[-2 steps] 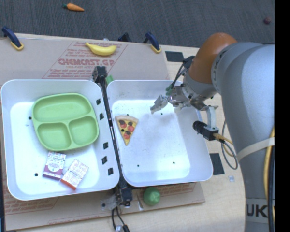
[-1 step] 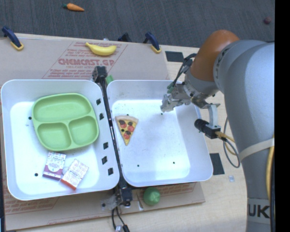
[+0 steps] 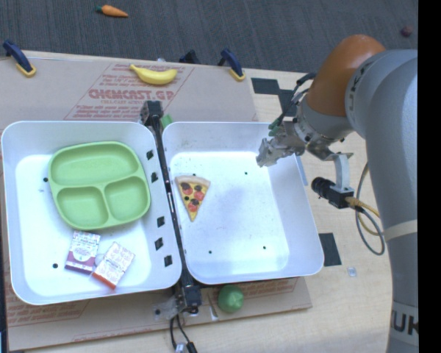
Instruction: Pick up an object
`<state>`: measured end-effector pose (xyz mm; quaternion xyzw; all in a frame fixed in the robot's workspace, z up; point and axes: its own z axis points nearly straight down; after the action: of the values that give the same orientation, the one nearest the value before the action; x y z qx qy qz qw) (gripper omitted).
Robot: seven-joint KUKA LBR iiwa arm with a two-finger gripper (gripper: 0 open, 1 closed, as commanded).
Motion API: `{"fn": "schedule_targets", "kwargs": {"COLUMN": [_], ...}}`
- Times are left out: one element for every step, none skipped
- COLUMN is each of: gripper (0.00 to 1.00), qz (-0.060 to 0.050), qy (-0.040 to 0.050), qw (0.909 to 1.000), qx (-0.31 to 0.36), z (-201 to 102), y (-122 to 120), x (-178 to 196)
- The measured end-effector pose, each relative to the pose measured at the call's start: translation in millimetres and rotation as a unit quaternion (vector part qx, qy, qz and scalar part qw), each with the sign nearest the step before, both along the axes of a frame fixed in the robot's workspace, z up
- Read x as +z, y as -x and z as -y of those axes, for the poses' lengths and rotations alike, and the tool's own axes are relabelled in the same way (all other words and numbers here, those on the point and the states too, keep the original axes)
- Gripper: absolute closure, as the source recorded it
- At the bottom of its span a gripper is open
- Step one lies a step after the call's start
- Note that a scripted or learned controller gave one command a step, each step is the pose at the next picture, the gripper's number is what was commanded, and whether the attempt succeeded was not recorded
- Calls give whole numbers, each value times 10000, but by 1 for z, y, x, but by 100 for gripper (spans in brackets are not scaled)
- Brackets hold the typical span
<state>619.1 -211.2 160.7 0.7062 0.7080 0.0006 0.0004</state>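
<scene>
My gripper (image 3: 268, 155) hovers at right bin's (image 3: 298, 219) far edge; finger state unreadable. Pizza (image 3: 192, 195) unpicked; grasp remains.

Pizza slice (image 3: 192, 195) in right bin (image 3: 294, 234).

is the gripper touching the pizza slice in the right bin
Apart. The camera view shows bare white bin floor between the gripper and the pizza slice.

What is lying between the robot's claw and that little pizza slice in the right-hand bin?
Nothing. In the camera view, only bare white bin floor stretches between the gripper and the pizza slice, apart from a few tiny dark specks.
</scene>
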Motion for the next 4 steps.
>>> {"fn": "schedule_targets", "kwargs": {"gripper": [100,0,0,100], "qz": [1,-1,-27,-21], "qy": [-5,-5,-1,-1], "qw": [10000,10000,10000,10000], "qx": [13,14,27,45], "z": [-1,-1,-1,-2], "y": [0,0,-10,-11], "x": [10,10,-63,-52]}}
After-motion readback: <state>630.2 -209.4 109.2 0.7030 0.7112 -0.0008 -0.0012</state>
